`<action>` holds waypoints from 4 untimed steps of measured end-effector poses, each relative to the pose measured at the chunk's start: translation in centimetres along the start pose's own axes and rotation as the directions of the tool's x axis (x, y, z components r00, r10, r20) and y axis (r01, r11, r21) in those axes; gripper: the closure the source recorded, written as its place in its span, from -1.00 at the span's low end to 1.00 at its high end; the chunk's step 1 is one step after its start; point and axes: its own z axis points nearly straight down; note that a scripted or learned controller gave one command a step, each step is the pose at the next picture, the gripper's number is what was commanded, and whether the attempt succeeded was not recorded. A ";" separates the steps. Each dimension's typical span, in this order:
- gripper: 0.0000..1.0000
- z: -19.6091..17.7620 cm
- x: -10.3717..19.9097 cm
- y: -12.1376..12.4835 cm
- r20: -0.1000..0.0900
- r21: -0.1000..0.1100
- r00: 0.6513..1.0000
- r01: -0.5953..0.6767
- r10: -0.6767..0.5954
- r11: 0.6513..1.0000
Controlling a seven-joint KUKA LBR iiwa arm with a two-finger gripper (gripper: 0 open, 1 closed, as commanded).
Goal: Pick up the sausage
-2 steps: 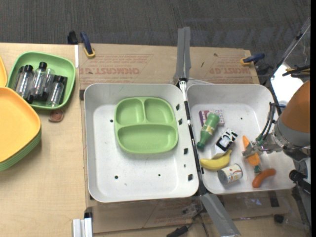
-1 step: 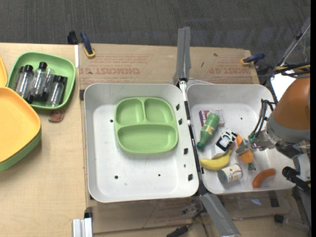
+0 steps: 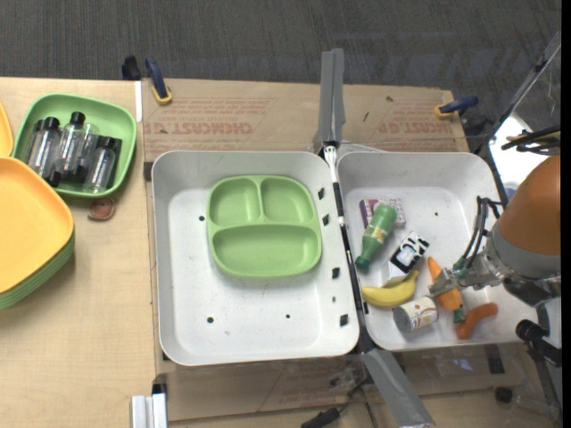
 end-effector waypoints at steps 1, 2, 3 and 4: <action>1.00 -0.8 -0.1 0.0 0.000 0.001 1.000 -0.003 0.003 1.000; 1.00 0.0 -0.4 0.8 0.000 0.000 1.000 0.017 -0.017 1.000; 1.00 -0.8 -0.4 0.8 0.000 0.001 1.000 0.016 -0.016 1.000; 1.00 -0.3 -2.1 -0.1 0.000 -0.005 0.999 -0.039 0.039 0.999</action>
